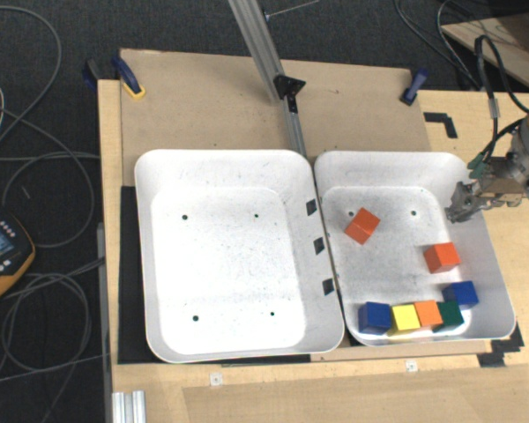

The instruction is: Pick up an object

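The right bin [397, 170] holds several small blocks. One orange block [362, 225] lies near its middle and another orange block [441, 256] sits toward the right wall. Along the front wall stand a blue block [376, 316], a yellow block [406, 316], an orange block [428, 313], a green block [450, 316] and another blue block [461, 293]. My gripper [463, 203] hangs at the bin's right rim, above and to the right of the blocks, with nothing visibly between its fingers.
The left bin [159, 174] lies beside the right one, with black clips [318, 245] along their shared edge. A metal pole [263, 38] slants over the bench's back. Blue clamps [130, 79] sit at the back corners. Cables and a handheld device [0, 245] lie on the floor at left.
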Controlling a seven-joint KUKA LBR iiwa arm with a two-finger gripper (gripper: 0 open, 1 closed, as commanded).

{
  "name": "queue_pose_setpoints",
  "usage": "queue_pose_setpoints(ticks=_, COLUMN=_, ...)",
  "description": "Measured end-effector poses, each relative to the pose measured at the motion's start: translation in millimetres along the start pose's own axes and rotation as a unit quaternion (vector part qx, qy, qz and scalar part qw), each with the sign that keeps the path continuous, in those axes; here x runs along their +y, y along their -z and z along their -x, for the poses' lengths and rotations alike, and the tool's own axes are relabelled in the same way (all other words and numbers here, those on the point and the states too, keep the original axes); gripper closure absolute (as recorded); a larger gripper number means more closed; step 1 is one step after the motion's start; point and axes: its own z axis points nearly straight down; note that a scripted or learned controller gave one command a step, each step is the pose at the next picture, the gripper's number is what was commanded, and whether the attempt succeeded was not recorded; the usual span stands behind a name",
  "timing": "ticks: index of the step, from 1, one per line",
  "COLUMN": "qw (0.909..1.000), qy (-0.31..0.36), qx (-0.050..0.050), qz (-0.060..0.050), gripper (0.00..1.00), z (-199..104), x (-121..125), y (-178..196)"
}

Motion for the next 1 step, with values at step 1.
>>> queue_pose_setpoints(ticks=1, qw=1.0, qy=0.0, qx=0.001, qz=-0.003, gripper=1.0, z=-46.2, x=18.1, y=-13.4)
